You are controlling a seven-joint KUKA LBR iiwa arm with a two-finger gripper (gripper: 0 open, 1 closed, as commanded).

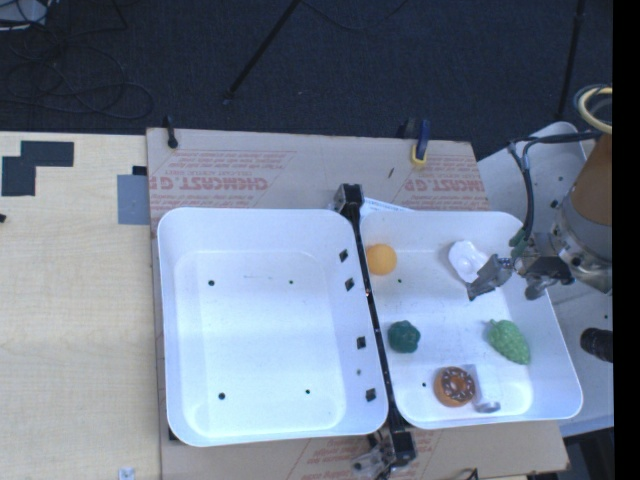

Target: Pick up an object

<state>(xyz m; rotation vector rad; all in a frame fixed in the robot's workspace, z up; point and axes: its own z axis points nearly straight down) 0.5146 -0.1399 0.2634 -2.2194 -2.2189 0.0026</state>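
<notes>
Two shallow white bins side by side on a cardboard sheet, left bin and right bin parted by a black divider strip with clips along it. Grey arm with an orange band reaching in from the right edge, wrist over the right bin's far right corner. Gripper low over the right bin's upper right part, two dark fingers spread apart, nothing between them. One fingertip just beside a white crumpled object, touching or barely apart, cannot tell which. Other finger nearer the bin's right wall. Orange ball near the divider in the right bin's upper left. Dark green rounded object below it, toward the middle. Light green leafy object below the gripper, near the right wall, apart from the fingers. Brown doughnut-like ring in the lower part, with a small grey piece just beside it on the right. Yellow and blue clamp on the cardboard's far edge, dark floor with cables beyond. Pale wooden tabletop to the left, bearing dark flat shapes.
</notes>
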